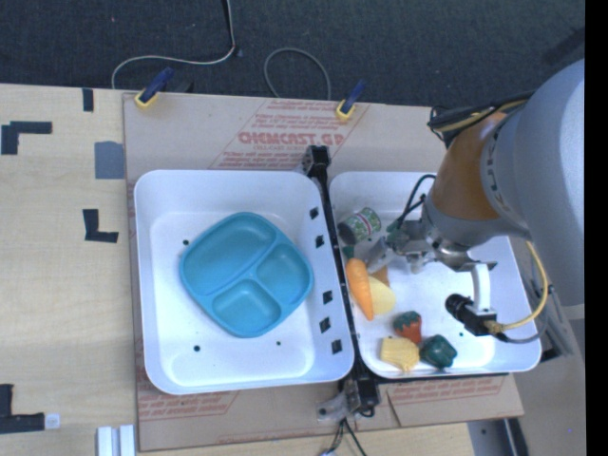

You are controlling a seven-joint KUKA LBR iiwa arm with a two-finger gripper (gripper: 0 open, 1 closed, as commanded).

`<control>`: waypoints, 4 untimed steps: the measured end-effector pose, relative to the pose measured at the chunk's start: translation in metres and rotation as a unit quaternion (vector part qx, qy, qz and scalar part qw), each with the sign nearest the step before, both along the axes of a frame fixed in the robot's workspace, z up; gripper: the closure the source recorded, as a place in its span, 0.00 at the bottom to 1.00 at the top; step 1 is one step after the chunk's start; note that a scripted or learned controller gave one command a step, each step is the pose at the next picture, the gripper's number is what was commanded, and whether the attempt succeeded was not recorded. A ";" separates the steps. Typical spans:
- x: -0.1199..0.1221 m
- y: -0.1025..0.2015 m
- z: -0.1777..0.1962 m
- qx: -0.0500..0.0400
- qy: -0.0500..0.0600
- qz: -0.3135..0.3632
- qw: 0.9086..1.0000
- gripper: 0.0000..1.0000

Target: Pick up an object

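Faintly, red lettering on the cardboard sheet (285, 133) under both bins is too blurred to read. The end effector (385, 252) hovers over the right bin (508, 350), its grip state unclear, beside an orange carrot (358, 288) and a green-labelled can (361, 224).

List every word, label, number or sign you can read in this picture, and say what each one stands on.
Red print on the brown board behind the bins: a big word above smaller lines, too blurred to read.
Small can in the right bin: a greenish label, too small to read.
Black angled marks on the wooden bench: shapes, not letters.
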State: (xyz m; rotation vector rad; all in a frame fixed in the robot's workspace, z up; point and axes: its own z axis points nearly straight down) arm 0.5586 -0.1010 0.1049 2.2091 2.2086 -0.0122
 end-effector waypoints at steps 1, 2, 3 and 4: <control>0.059 0.007 -0.020 0.008 0.003 0.001 1.000 0.00; 0.103 0.007 -0.020 0.008 0.002 0.002 1.000 0.00; 0.109 0.005 -0.020 0.007 0.006 0.001 1.000 0.00; 0.109 0.004 -0.020 0.008 0.005 0.001 1.000 0.00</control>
